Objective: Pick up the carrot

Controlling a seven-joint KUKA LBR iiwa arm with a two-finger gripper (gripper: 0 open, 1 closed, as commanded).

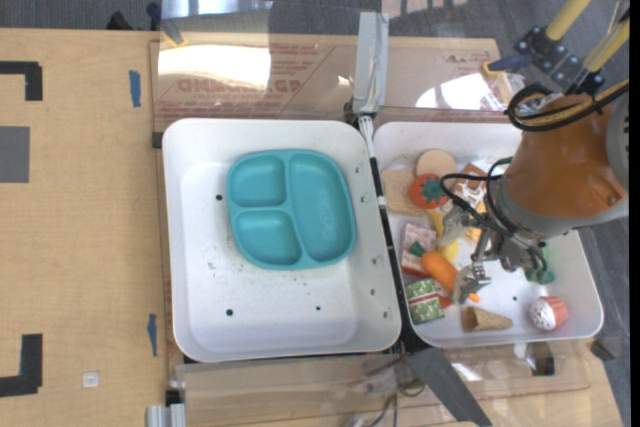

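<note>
The carrot (440, 266) is found in the right bin (585, 310), roughly in its left-middle part, lying at a slant with its orange body pointing down toward the near rim. It's crowded in there: a small printed packet (418, 246) sits just to its left, touching or nearly so, and a green-and-red box (424, 300) lies just below it.

The gripper (470, 283) is lowered right beside the carrot, on its right side, with the metal fingers (478, 267) pointed down into the bin. A small orange bit is seen next to the fingertips, but whether the jaws are spread or pinched together can't be made out from this angle (the wrist and the orange band (560, 170) hide most of it), so no grip on the carrot can be claimed.

Other stuff in the right bin: a tomato (430, 190) with a green top up near the far-left part, a tan round slice (435, 162) just behind it, a wedge-shaped tan piece (486, 319) near the front rim, and a red-and-white round item (547, 314) at the front right.

In the left bin (200, 315), a teal divided plate (292, 207) with three compartments is set in the middle, well apart from the carrot.
</note>
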